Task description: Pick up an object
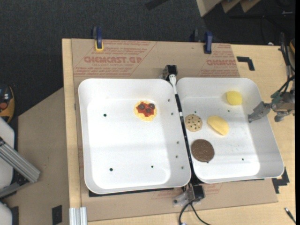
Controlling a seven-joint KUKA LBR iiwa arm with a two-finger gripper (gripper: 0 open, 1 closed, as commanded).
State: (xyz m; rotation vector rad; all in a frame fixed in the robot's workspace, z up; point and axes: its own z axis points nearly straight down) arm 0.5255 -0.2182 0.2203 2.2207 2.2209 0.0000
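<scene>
On a cardboard-topped bench (140,55), two white bins sat side by side with toy food in them, and a gripper (262,110) reached in from the right.

The left bin (126,172) held a small pizza (146,110) near its upper middle. The right bin (262,168) held four items: a yellow ball (234,97) near the top, a yellow wedge (218,125) near the middle, a pale cookie (193,122) just beside the divider, and a brown cookie (203,150) below it. None of them touched. The gripper sat at the right bin's right rim, well apart from the ball and the wedge, with nothing between its fingers; whether they were apart or together could not be told. Two blue clamps (98,35) gripped the bench's far edge.
</scene>
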